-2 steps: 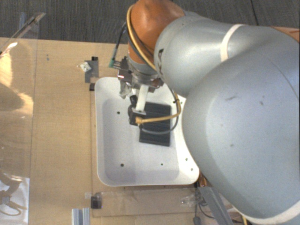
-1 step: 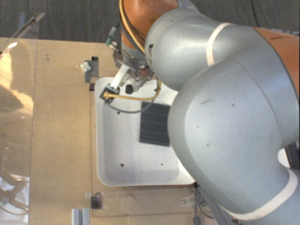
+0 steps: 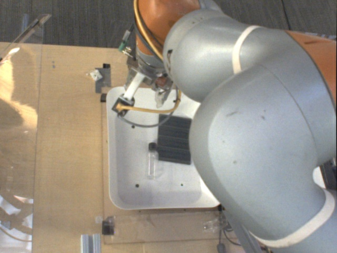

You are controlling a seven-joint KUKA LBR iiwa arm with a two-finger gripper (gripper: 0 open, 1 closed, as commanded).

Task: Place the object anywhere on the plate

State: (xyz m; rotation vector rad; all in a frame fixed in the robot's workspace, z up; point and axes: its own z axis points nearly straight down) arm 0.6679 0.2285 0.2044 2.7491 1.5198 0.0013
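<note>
While the wooden bench carries the shallow white plastic bin, a clear tube with a black cap lies inside it, just left of a black ribbed block; the end effector hangs above the bin's far end, its grasp state indeterminable.

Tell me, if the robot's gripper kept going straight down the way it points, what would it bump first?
Probably the white bin's floor near its far corner. The gripper hangs just beyond the black ribbed block, with the clear vial farther off. Depth is hard to judge, and the arm hides much.
</note>
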